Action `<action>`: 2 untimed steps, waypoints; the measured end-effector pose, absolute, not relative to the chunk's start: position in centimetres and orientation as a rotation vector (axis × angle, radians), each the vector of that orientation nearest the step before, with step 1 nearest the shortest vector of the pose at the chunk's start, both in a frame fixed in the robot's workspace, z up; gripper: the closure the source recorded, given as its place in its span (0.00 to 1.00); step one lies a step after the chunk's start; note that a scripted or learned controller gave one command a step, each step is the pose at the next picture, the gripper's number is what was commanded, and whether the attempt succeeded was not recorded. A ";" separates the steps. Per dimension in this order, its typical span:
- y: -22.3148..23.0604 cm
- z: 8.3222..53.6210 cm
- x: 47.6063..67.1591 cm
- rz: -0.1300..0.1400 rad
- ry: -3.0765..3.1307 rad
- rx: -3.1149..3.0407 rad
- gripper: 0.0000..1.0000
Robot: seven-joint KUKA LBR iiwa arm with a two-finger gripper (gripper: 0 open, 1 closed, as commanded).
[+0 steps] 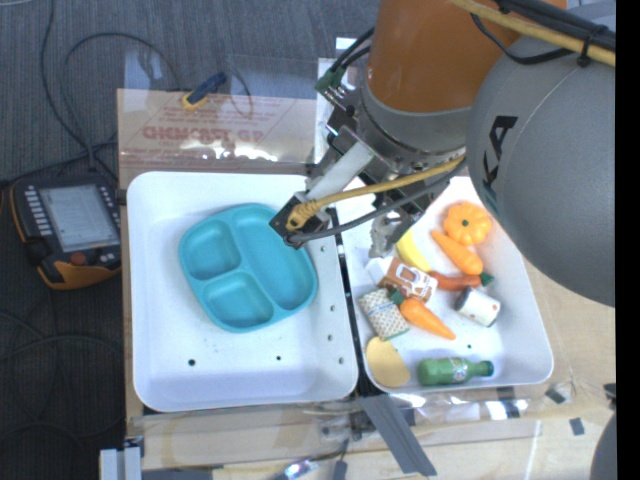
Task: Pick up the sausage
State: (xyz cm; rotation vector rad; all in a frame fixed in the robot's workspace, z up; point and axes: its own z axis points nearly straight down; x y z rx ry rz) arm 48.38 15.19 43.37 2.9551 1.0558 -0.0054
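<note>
Nearest edge of right bin [522, 340]: green bottle [455, 370] lay on its side, with a pale yellow oval piece [388, 361] just left of it in view.

Next row back held a carrot [425, 318], a checked packet [380, 313] touching the carrot's blunt end, and a white cylinder [478, 308] to the right.

The sausage [455, 281] lay in the right bin, just behind the white cylinder. It was reddish-brown and flat on the floor. Its long axis ran roughly left to right across the view, dark end toward the right wall. Its left end met a small printed box [410, 281]. A second carrot [458, 253] lay just behind it, slanted, and a yellow piece [410, 246] lay beside the box.

The gripper [382, 236] hung over the far-left part of the right bin, close to the divider. Whether it was spread or closed could not be told, and nothing was seen held. The sausage lay to the gripper's right in view and slightly nearer the camera, apart from it.

Further back sat an orange pumpkin [468, 223].

The left bin [200, 368] held a blue divided plate [248, 266].
</note>
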 end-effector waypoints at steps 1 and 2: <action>15.2 44.2 48.4 -0.011 1.056 2.951 1.00; 15.2 44.2 48.4 -0.011 1.056 2.952 0.00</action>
